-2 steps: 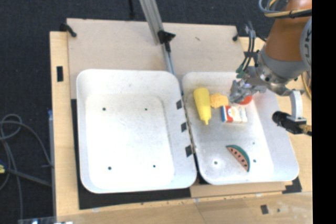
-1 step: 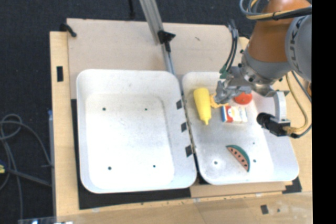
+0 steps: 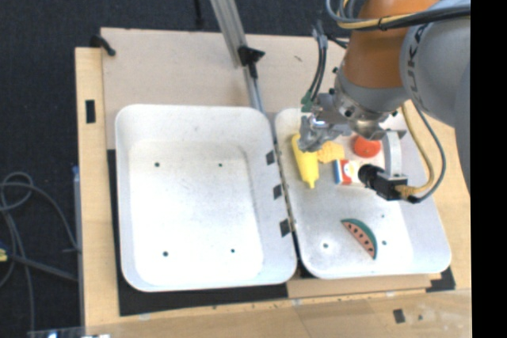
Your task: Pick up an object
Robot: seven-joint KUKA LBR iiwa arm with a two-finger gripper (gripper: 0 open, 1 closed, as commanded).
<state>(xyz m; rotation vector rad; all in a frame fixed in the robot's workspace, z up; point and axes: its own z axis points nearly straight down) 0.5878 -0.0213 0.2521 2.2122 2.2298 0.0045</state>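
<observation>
My gripper (image 3: 315,132) hangs low over the far left part of the right bin (image 3: 412,249). Directly beneath and in front of it lies a yellow object (image 3: 306,164), whose top end meets the gripper's tip. A small red, white and blue box (image 3: 342,172) lies just right of the yellow object. Behind the box, a red round object (image 3: 366,145) is partly hidden by the wrist. A watermelon-slice toy (image 3: 360,237) rests near the bin's front.
The left bin (image 3: 198,194) sits beside the right one, and black clips join them along the shared rim. A slanted metal post (image 3: 230,20) rises behind the bins. A black cable connector (image 3: 380,181) hangs from the arm over the right bin.
</observation>
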